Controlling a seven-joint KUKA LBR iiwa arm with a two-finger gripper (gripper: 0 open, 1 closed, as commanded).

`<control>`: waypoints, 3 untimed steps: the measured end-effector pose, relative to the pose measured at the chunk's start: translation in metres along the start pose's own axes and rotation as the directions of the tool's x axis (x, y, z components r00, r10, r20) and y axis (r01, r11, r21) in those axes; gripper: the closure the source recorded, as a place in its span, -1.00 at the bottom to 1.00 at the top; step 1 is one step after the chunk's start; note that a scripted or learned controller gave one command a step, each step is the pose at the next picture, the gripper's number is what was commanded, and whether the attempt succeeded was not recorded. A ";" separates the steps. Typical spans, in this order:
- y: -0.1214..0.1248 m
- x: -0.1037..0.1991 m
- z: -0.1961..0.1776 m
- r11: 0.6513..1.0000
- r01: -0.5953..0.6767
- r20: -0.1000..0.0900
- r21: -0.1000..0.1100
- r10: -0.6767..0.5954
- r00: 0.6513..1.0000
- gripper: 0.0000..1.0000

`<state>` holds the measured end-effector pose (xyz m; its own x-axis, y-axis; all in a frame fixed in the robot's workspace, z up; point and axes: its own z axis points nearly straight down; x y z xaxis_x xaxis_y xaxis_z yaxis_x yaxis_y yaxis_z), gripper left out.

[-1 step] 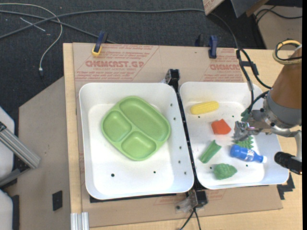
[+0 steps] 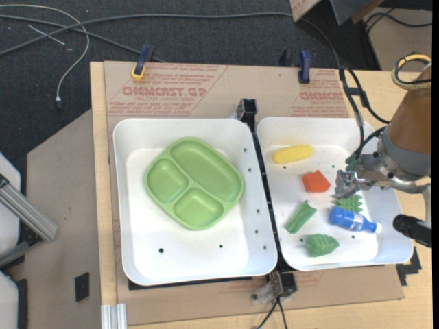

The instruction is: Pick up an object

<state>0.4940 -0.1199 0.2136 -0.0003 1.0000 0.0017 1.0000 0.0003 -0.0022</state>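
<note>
Here the gripper [image 2: 347, 184] hangs low in the right bin [image 2: 288, 249], just above a green leafy toy [image 2: 348, 203] beside the blue bottle [image 2: 352, 220]. Whether its jaws grip anything, I cannot tell.

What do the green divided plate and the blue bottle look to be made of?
Green divided plate: likely moulded plastic, matte with a soft sheen and rounded compartment edges. Blue bottle: probably glossy plastic, given its bright highlights and white cap; it is too small to be sure.
</note>
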 end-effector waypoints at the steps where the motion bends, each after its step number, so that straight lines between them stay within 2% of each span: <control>1: 0.002 -0.001 0.063 1.000 -0.001 -0.001 0.005 0.001 1.000 -1.00; 2: 0.006 -0.006 0.108 1.000 -0.001 -0.002 0.005 0.001 1.000 -1.00; 3: 0.006 -0.005 0.130 1.000 -0.001 -0.002 0.004 0.001 1.000 -1.00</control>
<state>0.4995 -0.1246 0.0834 0.0009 1.0000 0.0034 1.0000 -0.0009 -0.0060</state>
